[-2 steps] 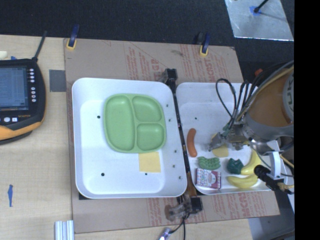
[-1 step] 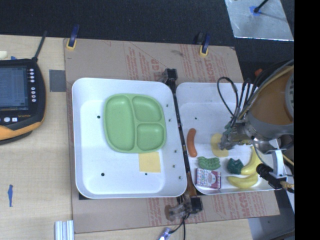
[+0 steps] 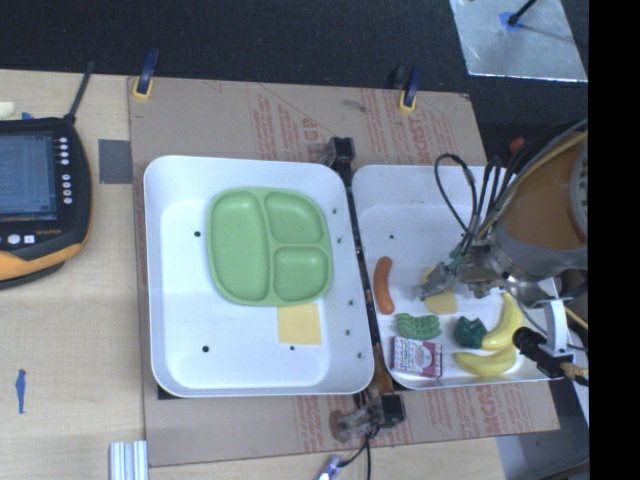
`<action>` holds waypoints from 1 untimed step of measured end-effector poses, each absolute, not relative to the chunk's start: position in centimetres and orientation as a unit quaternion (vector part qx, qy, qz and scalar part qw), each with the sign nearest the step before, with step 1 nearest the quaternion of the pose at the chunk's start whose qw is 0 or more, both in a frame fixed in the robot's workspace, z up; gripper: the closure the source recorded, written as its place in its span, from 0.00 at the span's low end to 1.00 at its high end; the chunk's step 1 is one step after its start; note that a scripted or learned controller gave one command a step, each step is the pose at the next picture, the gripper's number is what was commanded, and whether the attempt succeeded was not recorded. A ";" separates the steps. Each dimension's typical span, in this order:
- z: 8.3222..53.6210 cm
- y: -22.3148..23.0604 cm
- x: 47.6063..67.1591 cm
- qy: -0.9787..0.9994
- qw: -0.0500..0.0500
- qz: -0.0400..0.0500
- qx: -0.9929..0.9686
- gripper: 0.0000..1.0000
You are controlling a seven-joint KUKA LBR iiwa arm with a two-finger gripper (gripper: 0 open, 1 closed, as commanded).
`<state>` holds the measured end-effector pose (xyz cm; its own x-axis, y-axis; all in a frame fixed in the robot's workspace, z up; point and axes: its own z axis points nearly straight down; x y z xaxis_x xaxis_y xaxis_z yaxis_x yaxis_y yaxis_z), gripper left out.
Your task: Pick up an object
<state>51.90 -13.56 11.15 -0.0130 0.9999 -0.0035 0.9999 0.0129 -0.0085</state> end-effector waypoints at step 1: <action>12.2 -13.6 51.9 -0.712 0.001 0.005 -0.702 1.00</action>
